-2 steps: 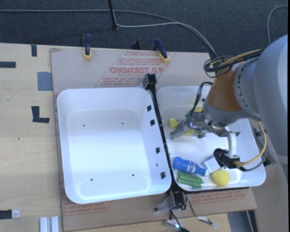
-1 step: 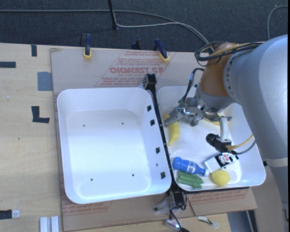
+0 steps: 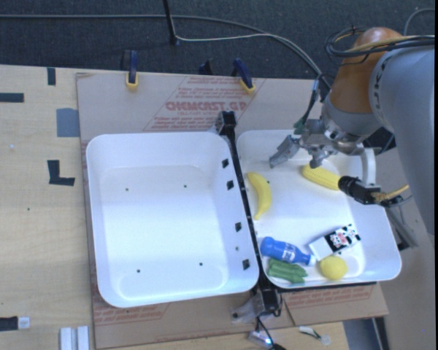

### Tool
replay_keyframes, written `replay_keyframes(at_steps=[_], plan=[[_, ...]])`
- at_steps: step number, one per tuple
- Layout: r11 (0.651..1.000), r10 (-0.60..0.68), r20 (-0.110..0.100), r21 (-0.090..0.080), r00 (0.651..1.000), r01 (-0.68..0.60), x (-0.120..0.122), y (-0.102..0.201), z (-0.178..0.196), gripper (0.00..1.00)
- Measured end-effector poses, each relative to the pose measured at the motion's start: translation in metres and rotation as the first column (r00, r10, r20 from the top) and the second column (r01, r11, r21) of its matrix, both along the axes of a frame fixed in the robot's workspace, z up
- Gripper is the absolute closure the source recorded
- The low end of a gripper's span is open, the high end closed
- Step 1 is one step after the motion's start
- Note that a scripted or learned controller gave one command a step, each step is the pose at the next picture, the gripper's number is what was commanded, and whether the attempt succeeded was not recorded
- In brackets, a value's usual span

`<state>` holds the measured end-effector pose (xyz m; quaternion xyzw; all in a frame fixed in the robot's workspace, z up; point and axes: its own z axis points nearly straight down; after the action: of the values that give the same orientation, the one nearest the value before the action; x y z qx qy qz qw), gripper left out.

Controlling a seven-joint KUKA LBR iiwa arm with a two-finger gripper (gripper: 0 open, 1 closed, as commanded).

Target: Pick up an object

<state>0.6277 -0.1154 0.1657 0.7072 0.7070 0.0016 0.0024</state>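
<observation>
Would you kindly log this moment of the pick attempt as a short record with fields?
arm: reaches in from the right over the right bin
gripper: open, above the bin's back part, holding nothing
nearest object: corn cob, beside the gripper
right bin contents: banana, blue bottle, green pepper, lemon, black-and-white box
left bin: white, beside the right one

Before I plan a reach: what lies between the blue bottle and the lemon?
In the camera view, the small black-and-white box lies between the blue bottle and the lemon, slightly above their line.
</observation>
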Motion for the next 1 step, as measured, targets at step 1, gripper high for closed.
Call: replay_keyframes(at_steps=[1], plan=[[1.0, -0.002, -0.005, 0.0, 1.0, 0.002, 0.0125, -0.0496, 0.015, 0.0]])
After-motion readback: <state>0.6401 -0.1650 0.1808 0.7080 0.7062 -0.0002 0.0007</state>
